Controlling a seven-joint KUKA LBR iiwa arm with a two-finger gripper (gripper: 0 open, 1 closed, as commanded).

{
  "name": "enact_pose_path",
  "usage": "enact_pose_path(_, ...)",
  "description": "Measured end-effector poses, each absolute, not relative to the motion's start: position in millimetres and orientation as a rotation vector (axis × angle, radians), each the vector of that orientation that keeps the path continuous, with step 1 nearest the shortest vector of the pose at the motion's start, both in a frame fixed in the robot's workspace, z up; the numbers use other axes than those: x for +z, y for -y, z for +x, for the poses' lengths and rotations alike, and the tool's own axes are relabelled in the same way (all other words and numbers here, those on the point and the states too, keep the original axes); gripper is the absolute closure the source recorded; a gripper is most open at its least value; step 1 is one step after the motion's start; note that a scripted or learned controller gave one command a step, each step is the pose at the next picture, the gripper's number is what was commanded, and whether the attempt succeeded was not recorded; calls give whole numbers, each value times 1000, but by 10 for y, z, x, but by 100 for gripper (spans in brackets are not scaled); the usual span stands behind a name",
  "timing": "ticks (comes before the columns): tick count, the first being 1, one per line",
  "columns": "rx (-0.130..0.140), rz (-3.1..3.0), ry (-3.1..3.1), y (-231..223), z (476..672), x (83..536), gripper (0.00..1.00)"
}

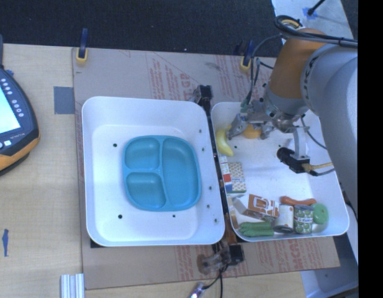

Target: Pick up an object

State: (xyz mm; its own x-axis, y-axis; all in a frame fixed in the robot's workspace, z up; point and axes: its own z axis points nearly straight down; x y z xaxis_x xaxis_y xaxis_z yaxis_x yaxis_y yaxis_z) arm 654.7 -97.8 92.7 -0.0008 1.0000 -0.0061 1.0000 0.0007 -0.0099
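Camera view showed the gripper (246, 126) low at the right bin's (331, 177) eleven o'clock corner; whether its claw was spread or pressed together I could not tell. Yellow banana (223, 143) lay just beside it; centring over that before closing seemed wise.

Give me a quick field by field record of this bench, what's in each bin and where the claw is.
left bin: holds a blue divided plate
right bin: yellow banana at its left wall, small packages and cans along the near side
claw: low over the right bin's far end, beside the banana
held object: none visible
bench, far left: handheld control pendant
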Motion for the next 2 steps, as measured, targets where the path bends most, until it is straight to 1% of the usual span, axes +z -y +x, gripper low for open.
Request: enact_pose_path(2, 12, -2217, 2221, 1004, 6552, 921, 0)
